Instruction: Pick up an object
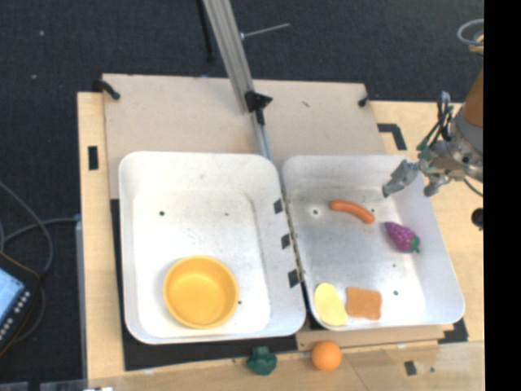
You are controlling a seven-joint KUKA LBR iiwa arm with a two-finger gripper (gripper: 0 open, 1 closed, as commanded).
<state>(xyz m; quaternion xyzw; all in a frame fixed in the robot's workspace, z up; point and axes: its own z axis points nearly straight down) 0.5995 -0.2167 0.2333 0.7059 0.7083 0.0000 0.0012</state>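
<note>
A yellow bowl (200, 291) is sitting alone in the left bin (195, 173), toward its near edge, while the gripper (417, 181) is hovering over the far right corner of the right bin (342, 173) with its 2 fingers spread apart and nothing between them.

The toys are lying low and loose on a slick white floor, so any of them is likely to skid or roll away if a finger is landing off-centre. The orange sausage (352, 210), nearest the open gripper, is looking the most prone to this, being thin and round. The purple grape bunch (401, 236), just to its right, is sitting close to the bin's right wall, where a descending finger could be striking the rim.

Going across the right bin: a pale yellow disc (329, 303) is pressing into the near left corner, touching an orange block (363, 303) beside it, so a grasp on either could be dragging both.

Outside the bins, a green toy (261, 361) and an orange ball (326, 355) are resting on the bench's near edge.
</note>
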